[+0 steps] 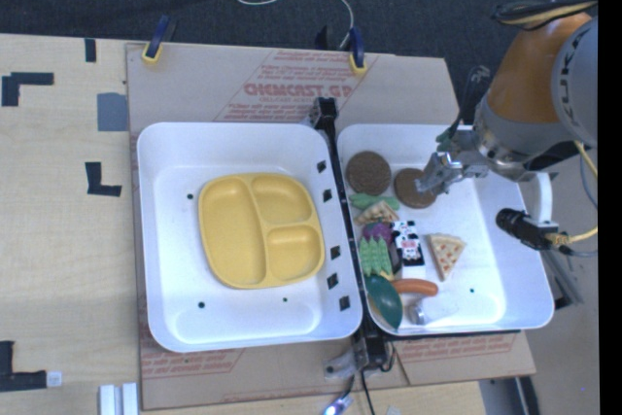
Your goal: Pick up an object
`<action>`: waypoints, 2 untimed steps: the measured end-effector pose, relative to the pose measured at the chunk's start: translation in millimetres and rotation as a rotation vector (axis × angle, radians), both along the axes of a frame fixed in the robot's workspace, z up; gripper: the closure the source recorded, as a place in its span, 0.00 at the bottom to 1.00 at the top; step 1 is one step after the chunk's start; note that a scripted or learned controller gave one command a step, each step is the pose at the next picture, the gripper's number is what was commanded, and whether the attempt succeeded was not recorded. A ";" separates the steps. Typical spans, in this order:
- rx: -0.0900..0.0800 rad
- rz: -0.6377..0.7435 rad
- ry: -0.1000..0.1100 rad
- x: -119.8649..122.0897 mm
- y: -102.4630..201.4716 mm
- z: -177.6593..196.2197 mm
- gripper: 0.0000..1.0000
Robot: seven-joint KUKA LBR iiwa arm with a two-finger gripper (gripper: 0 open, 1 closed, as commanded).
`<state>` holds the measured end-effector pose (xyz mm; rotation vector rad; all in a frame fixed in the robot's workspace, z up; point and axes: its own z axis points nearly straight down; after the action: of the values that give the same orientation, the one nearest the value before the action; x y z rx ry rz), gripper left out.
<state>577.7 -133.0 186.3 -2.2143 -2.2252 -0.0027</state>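
From my station I see the bench (58, 238), a pale wood surface that fills the left and lower part of the frame, with black tape marks (97, 178) along its left side and a grey patch (112, 110) at upper left. A brown cardboard sheet (282, 87) with red print lies on it at centre, pinned at its top edge by two clamps (155, 41) with yellow and blue grips. On the cardboard sit two shallow white bins side by side, the left bin (160, 209) and the right bin (505, 292), touching along a black clipped seam at centre.
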 end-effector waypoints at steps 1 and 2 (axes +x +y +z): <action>-0.003 -0.002 -0.008 -55.9 19.3 120.3 1.00; -0.002 0.000 0.004 -39.5 93.4 68.8 1.00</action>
<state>538.2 -39.6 255.1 -2.2141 -2.2243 0.0038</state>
